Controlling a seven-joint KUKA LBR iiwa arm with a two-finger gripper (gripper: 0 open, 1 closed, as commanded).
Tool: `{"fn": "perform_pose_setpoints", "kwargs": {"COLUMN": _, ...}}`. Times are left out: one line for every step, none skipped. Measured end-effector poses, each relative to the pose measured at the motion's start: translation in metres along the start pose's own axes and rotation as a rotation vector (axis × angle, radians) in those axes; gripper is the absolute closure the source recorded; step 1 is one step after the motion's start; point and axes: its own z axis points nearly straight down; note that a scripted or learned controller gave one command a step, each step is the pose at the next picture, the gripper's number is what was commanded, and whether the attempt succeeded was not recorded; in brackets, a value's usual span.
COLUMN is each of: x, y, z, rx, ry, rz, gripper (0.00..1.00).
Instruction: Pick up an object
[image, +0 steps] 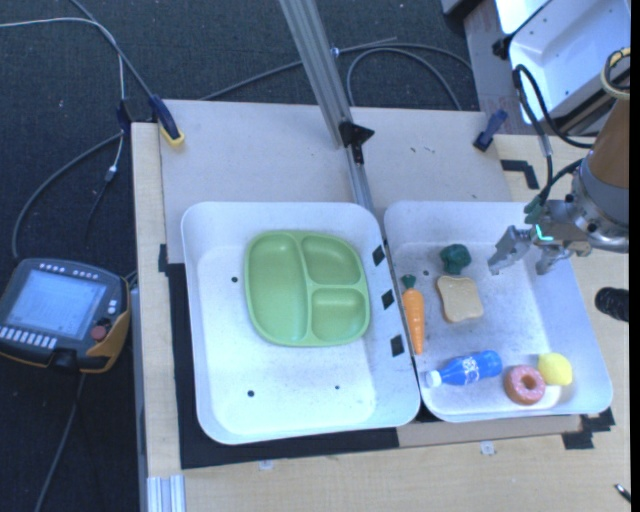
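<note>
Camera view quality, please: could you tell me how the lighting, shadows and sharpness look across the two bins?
Camera view: lighting is even and soft, with faint shadows beside the green plate; the right bin looks bright, nearly washed out; the carrot and blue bottle are fairly sharp; the gripper is slightly soft.

Single fixed overhead view, slanting down over both bins (300, 225)

We see two white bins side by side, a green divided plate (306, 288) in the left bin (215, 400), the right bin (585, 330) holding a carrot (414, 316), bread slice (459, 299), green piece (455, 257), blue bottle (465, 368), donut (525, 384) and lemon (555, 369), the gripper (528, 255) with fingers spread above its far side, holding nothing.
</note>
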Motion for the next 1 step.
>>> {"fn": "perform_pose_setpoints", "kwargs": {"x": 0.0000, "y": 0.0005, "z": -0.0008, "rx": -0.002, "ry": 0.000, "rz": -0.001, "gripper": 0.00}}
